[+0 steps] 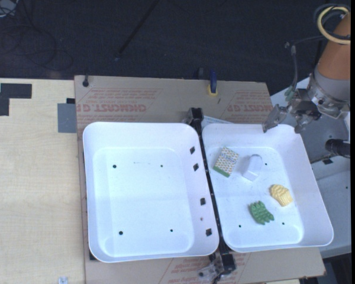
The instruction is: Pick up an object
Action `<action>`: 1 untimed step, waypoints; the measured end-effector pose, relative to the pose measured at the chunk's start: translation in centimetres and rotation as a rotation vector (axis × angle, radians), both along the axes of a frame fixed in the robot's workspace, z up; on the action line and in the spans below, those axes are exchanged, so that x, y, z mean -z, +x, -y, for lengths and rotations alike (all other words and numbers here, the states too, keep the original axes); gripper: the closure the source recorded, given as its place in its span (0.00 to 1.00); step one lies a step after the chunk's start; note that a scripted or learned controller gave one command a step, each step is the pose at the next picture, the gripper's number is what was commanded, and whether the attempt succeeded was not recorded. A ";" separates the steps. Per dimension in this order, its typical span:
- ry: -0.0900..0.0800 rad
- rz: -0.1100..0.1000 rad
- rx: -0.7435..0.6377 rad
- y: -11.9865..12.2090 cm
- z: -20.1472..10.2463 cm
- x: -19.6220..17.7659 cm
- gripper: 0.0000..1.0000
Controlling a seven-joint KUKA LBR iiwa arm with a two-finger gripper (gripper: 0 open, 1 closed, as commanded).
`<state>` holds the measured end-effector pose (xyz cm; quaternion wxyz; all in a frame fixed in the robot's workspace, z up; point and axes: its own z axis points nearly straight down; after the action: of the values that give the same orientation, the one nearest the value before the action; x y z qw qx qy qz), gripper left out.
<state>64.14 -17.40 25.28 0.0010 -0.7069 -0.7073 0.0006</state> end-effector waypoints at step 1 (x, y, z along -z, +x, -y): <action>0.000 0.000 -0.002 0.0 0.0 -1.0 1.00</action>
<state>64.16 -17.40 26.25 0.0013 -0.7063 -0.7079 0.0007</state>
